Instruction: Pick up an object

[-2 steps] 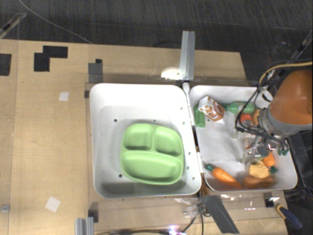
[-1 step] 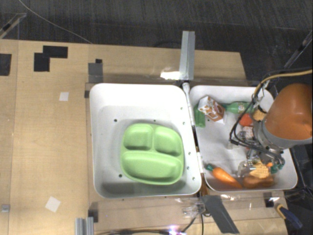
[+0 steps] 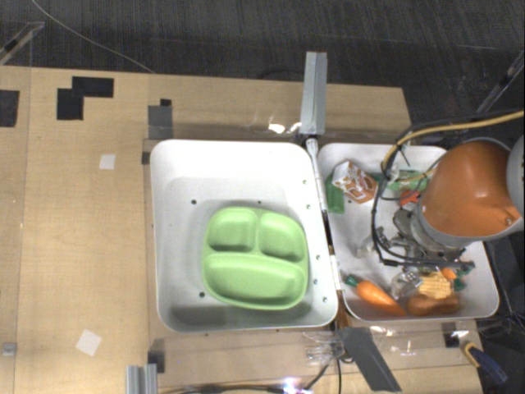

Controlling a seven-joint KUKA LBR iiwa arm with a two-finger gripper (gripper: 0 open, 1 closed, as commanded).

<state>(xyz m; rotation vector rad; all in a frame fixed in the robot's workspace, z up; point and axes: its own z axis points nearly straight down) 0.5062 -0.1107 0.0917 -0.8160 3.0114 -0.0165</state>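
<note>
The arm's orange band [image 3: 469,190] hangs over the right bin [image 3: 354,306], and the gripper [image 3: 420,276] reaches down below it into the bin's near right part. Under and around it lie small toy foods: an orange carrot [image 3: 376,295] at the near left, a yellow corn piece [image 3: 435,286] and a brown item [image 3: 431,304] at the near edge. A small printed packet [image 3: 354,183] with a green piece beside it lies at the bin's far left. The arm hides much of the bin's right half.
The left bin [image 3: 176,220] holds a green three-compartment plate [image 3: 254,257]. A metal post [image 3: 314,89] stands at the far end of the divider between the bins. Black and yellow cables [image 3: 385,212] loop off the wrist. Wooden bench surrounds both bins.
</note>
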